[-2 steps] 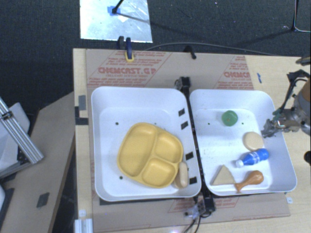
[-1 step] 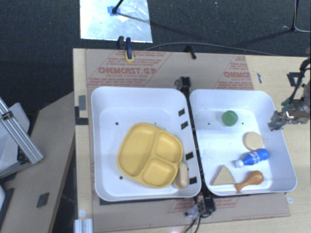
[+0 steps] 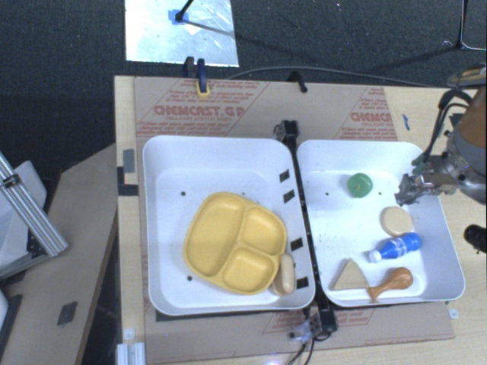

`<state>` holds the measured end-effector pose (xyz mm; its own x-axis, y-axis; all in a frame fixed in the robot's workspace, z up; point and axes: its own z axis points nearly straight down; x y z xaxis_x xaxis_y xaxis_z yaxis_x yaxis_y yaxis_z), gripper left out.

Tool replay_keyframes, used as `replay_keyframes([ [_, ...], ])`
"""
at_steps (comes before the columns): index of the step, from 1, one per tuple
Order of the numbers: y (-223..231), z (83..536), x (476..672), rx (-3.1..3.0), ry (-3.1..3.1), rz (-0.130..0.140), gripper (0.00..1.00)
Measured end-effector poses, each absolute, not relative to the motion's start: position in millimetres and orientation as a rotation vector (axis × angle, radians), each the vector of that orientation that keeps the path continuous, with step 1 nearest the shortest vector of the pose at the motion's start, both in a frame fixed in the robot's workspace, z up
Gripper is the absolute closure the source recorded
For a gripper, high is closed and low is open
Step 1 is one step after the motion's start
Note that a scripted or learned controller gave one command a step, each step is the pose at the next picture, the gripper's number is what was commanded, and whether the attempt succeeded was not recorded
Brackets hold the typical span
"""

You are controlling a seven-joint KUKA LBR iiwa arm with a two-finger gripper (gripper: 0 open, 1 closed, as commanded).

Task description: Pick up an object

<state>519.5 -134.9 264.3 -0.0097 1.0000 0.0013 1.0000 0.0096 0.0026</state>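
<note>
Hand [image 3: 409, 189] above right bin's [image 3: 335, 162] far right, grip unclear; blue bottle [image 3: 396, 248] lies cap pointing left.

Even, moderately bright overhead light washes the two shallow white plastic bins [image 3: 228, 154] nearly shadowless, flares off a crinkled silver foil sheet [image 3: 181, 21] on the dark floor, and the whole frame looks slightly soft and grainy.

In the left white bin [image 3: 163, 173], a yellow compartmented plastic tray [image 3: 234, 242] lies at 5 o'clock. In the right white bin [image 3: 335, 166], a green ball [image 3: 360, 184] sits at 12, a blue bottle [image 3: 396, 247] at 4.
</note>
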Motion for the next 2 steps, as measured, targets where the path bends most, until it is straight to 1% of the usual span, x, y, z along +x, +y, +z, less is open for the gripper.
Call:
replay_keyframes([
  [1,-85,268,520.1,2.210,2.232,0.005,1.00],
  [2,-39,253,521.7,2.211,2.230,0.004,1.00],
])
